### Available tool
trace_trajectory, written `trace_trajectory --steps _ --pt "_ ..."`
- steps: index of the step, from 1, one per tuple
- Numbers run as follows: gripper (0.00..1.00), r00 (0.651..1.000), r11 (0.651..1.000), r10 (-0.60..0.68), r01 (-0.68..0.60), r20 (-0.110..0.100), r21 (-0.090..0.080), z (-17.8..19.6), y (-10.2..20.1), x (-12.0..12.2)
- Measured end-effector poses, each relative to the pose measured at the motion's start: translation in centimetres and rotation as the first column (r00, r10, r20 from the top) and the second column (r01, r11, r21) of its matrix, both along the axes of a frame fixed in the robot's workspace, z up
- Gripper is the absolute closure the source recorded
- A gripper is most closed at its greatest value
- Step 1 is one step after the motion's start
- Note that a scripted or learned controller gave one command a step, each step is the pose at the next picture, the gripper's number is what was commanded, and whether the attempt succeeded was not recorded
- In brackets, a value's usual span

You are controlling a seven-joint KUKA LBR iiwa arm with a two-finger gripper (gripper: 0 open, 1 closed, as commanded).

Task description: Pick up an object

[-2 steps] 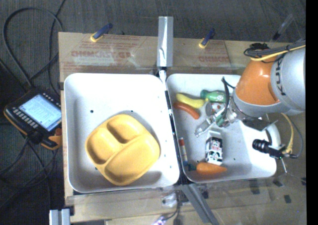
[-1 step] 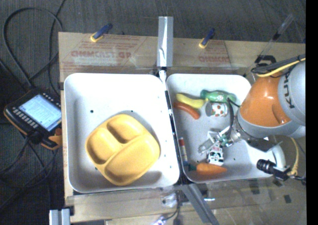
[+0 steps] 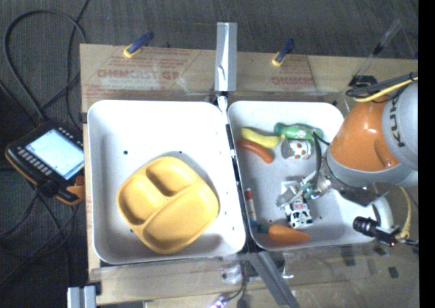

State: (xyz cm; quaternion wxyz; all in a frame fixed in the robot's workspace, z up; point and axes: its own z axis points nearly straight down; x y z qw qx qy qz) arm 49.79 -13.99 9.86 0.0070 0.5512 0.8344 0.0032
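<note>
- Because my gripper (image 3: 297, 199) hangs low in the right bin (image 3: 326, 113), among several small things near its front edge, I think the main risk is that I close on nothing or only push a thing aside.
- I cannot tell from this slanted view how my gripper stands, apart or together; it is a tangle of metal parts and wire, and I see no object held in it.
- A small black-and-white toy (image 3: 300, 217) lies just under my gripper, and an orange carrot-shaped piece (image 3: 288, 234) lies beside it, against the front wall; either could be the thing to pick.
- The carrot looks smooth and tapered, so in my judgement it could slip out or roll along the wall.
- Near the back edge of this bin lie a yellow banana shape (image 3: 258, 139), a reddish-orange long piece (image 3: 258, 152), a green piece (image 3: 293, 129) and a white cup with dots (image 3: 297, 149), close together; they look like glossy plastic.
- A thin pen-like stick (image 3: 249, 206) lies along the left wall of the right bin.
- The left bin (image 3: 109, 123) carries a yellow divided plate (image 3: 168, 202), wide, shallow and rounded, probably hard to pinch.
</note>
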Motion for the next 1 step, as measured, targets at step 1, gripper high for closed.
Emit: trace_trajectory --steps 1 --pt "1.00 0.992 0.992 -0.128 0.128 -0.020 0.001 9.05 3.94 -0.84"
